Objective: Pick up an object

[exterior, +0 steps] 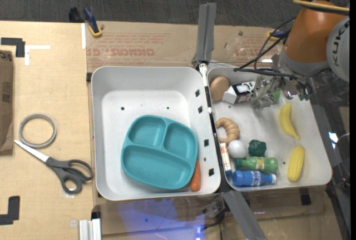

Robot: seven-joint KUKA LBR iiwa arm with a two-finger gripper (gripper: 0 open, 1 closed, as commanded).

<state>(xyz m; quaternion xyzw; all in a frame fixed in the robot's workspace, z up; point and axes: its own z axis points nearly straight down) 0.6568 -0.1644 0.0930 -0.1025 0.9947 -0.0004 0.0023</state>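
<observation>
My arm (317, 33) hangs over the back of the right bin (321, 175), and I cannot tell how my claw (272, 91) is set. It hovers among a black-and-white box (240, 91), a banana (287, 120) and a brown egg (219, 88). Descending here could wedge me against the wall, or nudge the banana aside instead of catching anything.

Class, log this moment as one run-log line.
gripper: low over right white bin, back end | nearest: yellow banana | left bin: teal divided plate
</observation>
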